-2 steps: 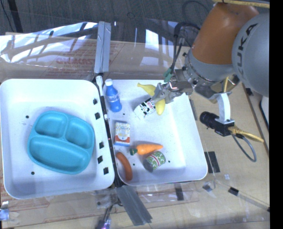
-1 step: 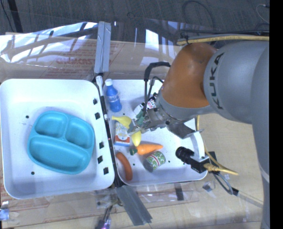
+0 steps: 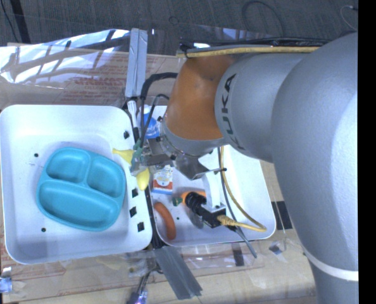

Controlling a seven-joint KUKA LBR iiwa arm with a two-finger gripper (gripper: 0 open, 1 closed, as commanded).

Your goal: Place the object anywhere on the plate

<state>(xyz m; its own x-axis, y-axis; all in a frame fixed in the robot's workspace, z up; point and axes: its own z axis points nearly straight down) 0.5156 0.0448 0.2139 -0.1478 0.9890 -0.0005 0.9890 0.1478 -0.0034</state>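
Note:
A blue divided plate (image 3: 80,187) lies in the left bin (image 3: 23,233). My gripper (image 3: 147,159) hangs under the orange-banded wrist, over the left edge of the right bin (image 3: 257,195), just right of the plate. A yellow object (image 3: 141,180) sits right below it at the rim between the bins, and a yellow tip (image 3: 121,152) pokes out towards the plate. The arm hides how the gripper meets the yellow object.
The right bin holds a small white and red carton (image 3: 164,178), an orange-brown oval piece (image 3: 164,220), an orange item (image 3: 190,198) and a blue item (image 3: 152,130) partly under the wrist. The arm covers most of that bin.

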